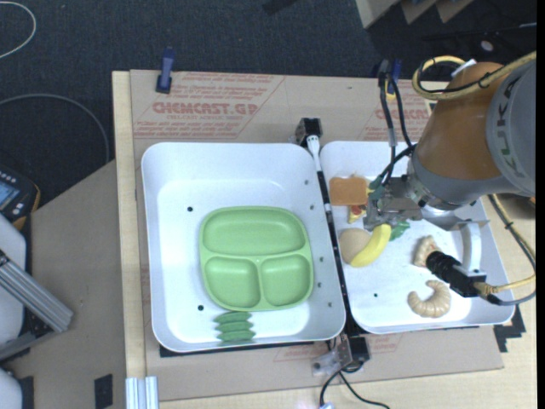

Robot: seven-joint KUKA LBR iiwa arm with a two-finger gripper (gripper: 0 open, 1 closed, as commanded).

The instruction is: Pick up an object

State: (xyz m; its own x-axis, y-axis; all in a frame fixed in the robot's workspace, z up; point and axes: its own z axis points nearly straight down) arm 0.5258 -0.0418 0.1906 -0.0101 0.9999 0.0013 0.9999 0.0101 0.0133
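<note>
In the right bin (400,307) lie a yellow banana (372,246), an orange block (347,191), a pale round item (352,244), a croissant-shaped pastry (432,300) and a tan piece (423,249). My gripper (385,211) hangs low over the bin's left part, just above the banana's upper end and right of the orange block. A bit of green shows beside it. The arm's wrist hides the fingertips.
The left bin (166,228) holds a green divided tray (255,256) and a small green ridged object (233,326) near its front wall. A black clamp (308,131) sits at the back between the bins. Cables run along the right bin's right side.
</note>
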